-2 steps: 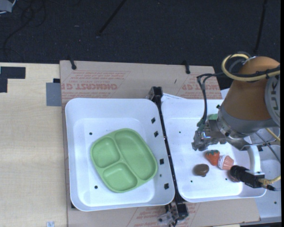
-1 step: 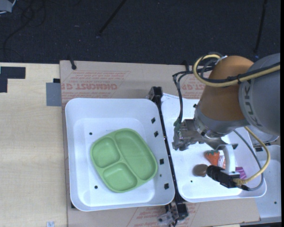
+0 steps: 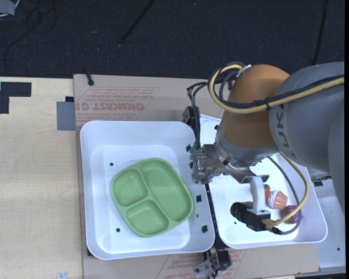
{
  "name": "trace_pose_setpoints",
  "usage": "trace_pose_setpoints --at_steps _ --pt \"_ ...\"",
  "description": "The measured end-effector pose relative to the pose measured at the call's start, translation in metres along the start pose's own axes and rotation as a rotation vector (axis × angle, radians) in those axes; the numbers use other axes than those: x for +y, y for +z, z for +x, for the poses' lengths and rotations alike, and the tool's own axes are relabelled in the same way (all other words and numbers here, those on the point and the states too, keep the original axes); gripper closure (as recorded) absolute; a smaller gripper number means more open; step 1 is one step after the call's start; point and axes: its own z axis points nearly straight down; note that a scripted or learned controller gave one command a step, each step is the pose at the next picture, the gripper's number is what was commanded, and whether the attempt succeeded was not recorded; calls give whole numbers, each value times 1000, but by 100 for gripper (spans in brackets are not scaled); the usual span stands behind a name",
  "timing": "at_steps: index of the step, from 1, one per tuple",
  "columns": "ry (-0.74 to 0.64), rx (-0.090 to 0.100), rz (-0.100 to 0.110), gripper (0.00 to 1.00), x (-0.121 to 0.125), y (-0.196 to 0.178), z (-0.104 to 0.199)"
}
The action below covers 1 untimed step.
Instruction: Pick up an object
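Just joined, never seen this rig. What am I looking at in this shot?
This is one picture from a fixed camera above the bench, looking down at a slant. The big grey and orange shape is a robot arm reaching in from the right. Its pincer hangs by the wall between two shallow white bins. The left bin holds a green plate with three compartments. In the right bin, partly behind the arm, lie a small orange-and-white thing and a purple thing, both too small to name. Whether the pincer holds anything cannot be told.
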Motion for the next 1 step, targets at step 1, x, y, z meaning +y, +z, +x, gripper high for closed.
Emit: trace_pose_setpoints --at_steps 1 --pt "1 -1 1 100 3 12 49"
